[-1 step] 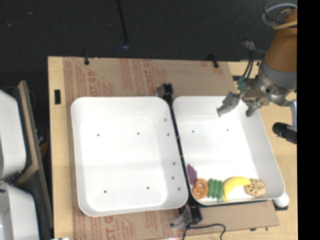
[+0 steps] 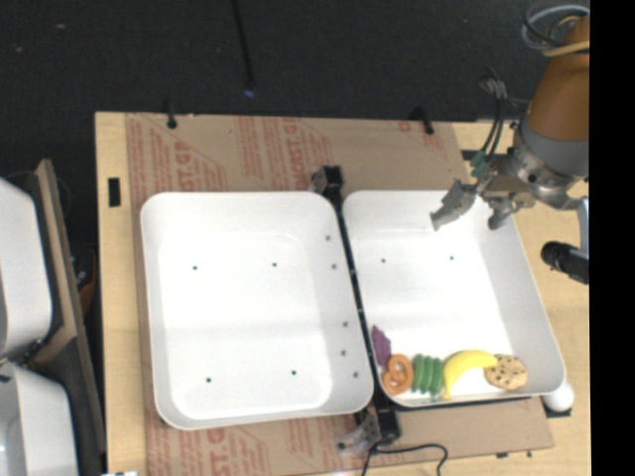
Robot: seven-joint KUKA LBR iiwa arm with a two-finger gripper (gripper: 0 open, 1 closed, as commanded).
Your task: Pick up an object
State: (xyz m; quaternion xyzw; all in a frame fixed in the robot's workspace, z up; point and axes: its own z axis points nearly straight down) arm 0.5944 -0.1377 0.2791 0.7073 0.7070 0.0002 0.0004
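Up top, the claw [image 2: 474, 210] hangs spread wide — gripping nothing — over the right bin [image 2: 516, 296].

A: Camera position?
B: Fixed above the desk [image 2: 298, 142], angled downward at a slant, far edge at top of frame.
A: Coverage?
B: Set back enough to take in both the left bin [image 2: 159, 296] and the right bin [image 2: 526, 286] whole, plus dark floor beyond. Arm [image 2: 561, 97] entering from frame right.
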